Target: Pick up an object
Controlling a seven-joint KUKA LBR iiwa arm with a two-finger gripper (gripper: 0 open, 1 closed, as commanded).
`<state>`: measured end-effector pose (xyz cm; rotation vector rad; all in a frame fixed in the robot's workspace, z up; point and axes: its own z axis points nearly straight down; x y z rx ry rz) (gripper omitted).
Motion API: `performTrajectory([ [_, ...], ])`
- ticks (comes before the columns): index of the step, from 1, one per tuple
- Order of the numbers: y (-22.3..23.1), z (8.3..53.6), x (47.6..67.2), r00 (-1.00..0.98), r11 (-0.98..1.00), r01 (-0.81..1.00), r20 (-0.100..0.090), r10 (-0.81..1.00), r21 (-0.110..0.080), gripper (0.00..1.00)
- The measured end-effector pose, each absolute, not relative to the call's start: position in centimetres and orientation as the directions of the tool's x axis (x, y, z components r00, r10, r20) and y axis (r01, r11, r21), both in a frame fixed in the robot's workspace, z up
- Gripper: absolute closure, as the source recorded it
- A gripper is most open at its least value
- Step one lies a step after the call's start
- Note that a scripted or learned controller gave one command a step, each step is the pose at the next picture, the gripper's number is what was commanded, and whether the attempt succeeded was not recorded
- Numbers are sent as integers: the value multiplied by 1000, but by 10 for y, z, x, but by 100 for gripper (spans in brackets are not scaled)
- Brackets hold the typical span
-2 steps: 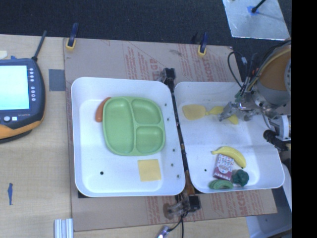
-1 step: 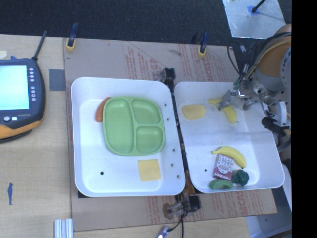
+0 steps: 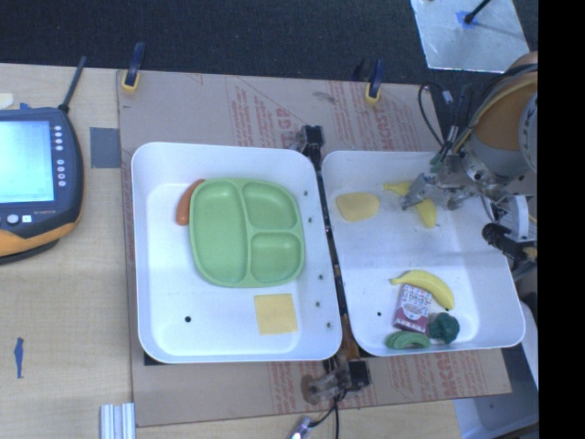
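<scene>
The claw hangs low in the right bin's far corner, its width not discernible, directly over a small yellow piece whose long axis runs toward the near-right, a second yellow scrap just to its left.

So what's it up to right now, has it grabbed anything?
Tool low in right bin, over a yellow piece. Grip unconfirmed. Banana, red packet lie apart, nearer the front.
</scene>
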<state>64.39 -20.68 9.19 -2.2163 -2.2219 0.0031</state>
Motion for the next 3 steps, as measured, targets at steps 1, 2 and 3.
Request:
performTrajectory([
  [1,-193,92,656,-3,3,1000,0,1000,-1,0],
  [2,-211,92,657,-3,3,1000,0,1000,0,0],
  [3,-205,92,639,-2,2,1000,0,1000,-4,0],
])
